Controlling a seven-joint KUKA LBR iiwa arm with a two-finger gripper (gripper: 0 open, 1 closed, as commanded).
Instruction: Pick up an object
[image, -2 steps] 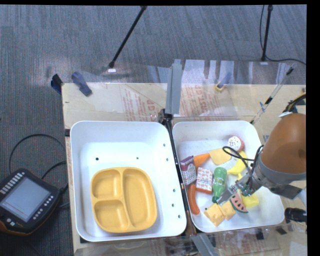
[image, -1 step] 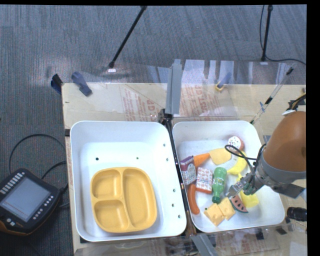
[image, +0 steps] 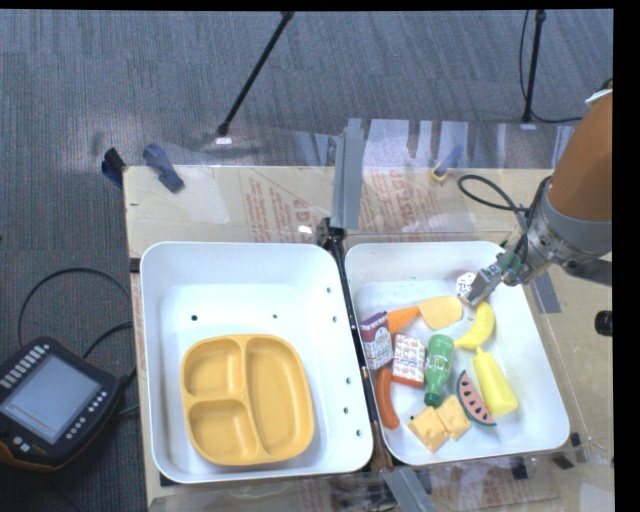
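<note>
The right bin (image: 520, 262) holds a pile of toy food: a banana (image: 479, 327), a yellow cheese wedge (image: 440, 311), a carrot (image: 402, 318), a green bottle (image: 438, 368), a watermelon slice (image: 471, 398), a yellow oblong piece (image: 495, 384), a red sausage (image: 386, 399), yellow crackers (image: 438, 425), a red packet (image: 408, 360) and a dark carton (image: 376, 342). My gripper (image: 483, 286) hangs low over the bin's upper right part, just above the banana's tip and beside a small round grey-white object (image: 465, 284). Nothing is seen lifted.
The left bin (image: 170, 270) carries a yellow divided plate (image: 246, 398). A metal divider (image: 345, 190) runs between the bins at the back. A teach pendant (image: 45, 388) with its cable lies on the floor at the left. Tripod legs (image: 255, 70) stand behind the bench.
</note>
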